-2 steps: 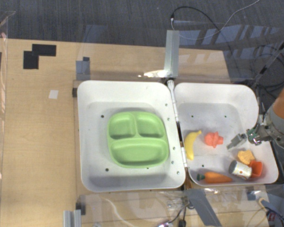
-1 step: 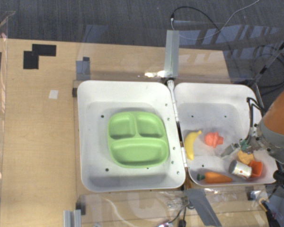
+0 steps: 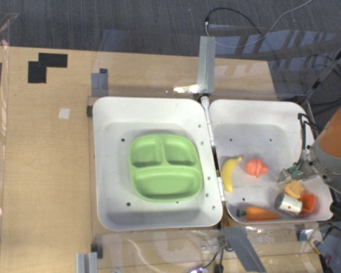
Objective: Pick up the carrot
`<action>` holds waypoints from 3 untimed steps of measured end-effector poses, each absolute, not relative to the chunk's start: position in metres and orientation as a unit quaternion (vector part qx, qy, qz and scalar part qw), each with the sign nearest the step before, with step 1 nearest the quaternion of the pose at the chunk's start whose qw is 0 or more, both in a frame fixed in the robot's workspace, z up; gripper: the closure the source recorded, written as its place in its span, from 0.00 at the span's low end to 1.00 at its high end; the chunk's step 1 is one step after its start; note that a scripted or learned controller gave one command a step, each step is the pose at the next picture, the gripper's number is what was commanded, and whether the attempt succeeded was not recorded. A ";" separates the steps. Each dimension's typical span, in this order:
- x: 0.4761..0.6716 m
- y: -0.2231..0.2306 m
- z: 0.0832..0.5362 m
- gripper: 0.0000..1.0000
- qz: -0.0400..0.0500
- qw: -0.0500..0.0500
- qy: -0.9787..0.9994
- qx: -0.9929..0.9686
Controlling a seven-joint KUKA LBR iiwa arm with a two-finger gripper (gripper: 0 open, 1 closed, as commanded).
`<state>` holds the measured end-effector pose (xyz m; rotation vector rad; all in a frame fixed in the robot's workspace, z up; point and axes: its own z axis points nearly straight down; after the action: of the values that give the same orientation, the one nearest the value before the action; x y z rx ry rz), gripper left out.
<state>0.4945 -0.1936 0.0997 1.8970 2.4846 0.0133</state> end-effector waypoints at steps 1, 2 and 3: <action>0.497 -0.193 0.109 1.00 0.005 0.009 0.796 0.605; 0.489 -0.191 0.212 1.00 0.001 0.002 0.792 0.611; 0.492 -0.190 0.221 1.00 0.001 0.004 0.794 0.607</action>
<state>0.4916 -0.1903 0.2212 1.9040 2.4895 0.0029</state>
